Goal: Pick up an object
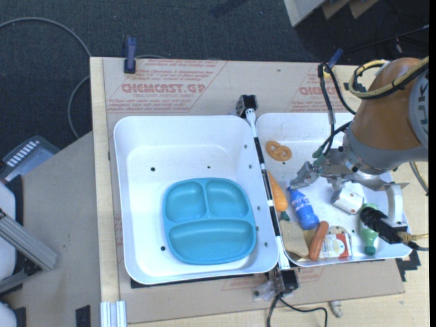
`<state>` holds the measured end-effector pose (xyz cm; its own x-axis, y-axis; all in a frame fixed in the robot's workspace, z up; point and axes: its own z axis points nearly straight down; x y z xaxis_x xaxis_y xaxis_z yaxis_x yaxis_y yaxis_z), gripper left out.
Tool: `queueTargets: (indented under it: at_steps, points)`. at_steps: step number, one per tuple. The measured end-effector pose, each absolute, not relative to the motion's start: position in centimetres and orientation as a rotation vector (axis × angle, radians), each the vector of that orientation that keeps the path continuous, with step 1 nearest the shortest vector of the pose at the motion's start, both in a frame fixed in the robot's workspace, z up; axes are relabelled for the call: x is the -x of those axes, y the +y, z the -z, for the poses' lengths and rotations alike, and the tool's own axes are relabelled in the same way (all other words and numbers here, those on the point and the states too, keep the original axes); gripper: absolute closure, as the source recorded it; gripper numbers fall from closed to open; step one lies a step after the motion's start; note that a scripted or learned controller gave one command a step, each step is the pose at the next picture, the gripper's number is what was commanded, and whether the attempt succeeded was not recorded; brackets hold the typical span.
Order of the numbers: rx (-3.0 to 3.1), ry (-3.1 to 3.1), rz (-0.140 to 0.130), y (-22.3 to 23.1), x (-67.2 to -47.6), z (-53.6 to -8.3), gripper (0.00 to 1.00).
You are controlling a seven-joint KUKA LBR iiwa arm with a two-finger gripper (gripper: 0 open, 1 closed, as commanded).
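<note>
My gripper [303, 176] hangs over the middle of the right bin [300, 125], with the arm reaching in from the right. Just below its tip lies a blue bottle [303, 208]. An orange carrot [277, 193] lies along the bin's left wall, to the left of the gripper. A pretzel [278, 151] rests at the back left of that bin. A brown sausage [317, 240] lies near the front edge beside a white and red packet [336, 245]. Nothing shows between the gripper and any of these.
The left bin [136, 148] holds a blue divided plate [208, 220]. A small green thing [368, 239] lies at the front right of the right bin, partly under the arm. A black clip [246, 103] sits at the back where the bins meet.
</note>
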<state>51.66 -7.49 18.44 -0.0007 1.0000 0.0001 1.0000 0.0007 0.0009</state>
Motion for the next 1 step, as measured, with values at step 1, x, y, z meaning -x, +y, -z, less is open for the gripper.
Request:
queueTargets:
  at_steps: [1]
  points:
    - [-2.223, 2.221, 0.002, -10.51, -54.21, -8.83, 0.00]
